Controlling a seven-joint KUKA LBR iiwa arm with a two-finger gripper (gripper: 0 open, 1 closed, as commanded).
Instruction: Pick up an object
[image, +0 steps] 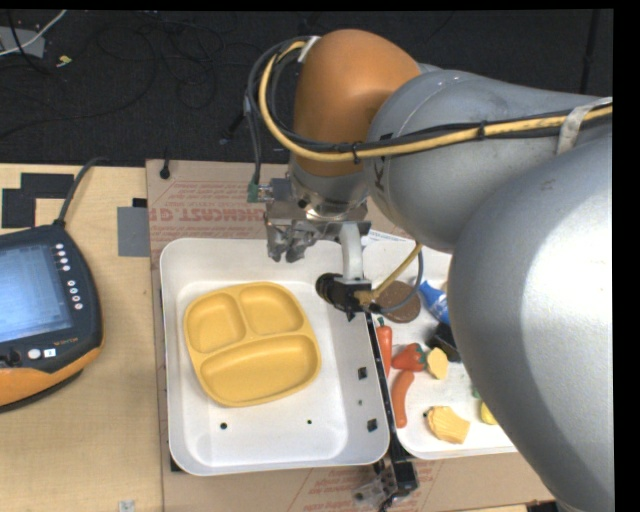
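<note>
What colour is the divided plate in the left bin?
Yellow; the divided plate shows best in the camera view.

A tan wooden bench top (70, 440) fills the lower left. On it lies a sheet of brown cardboard (200, 200) printed with reversed red lettering, and a teach pendant (40, 310) with a lit bluish screen and orange underside sits to the cardboard's left. Behind the cardboard, the floor (130, 80) is dark, strewn with loose cables (150, 60). Black squares mark the bench between pendant and cardboard.
</note>
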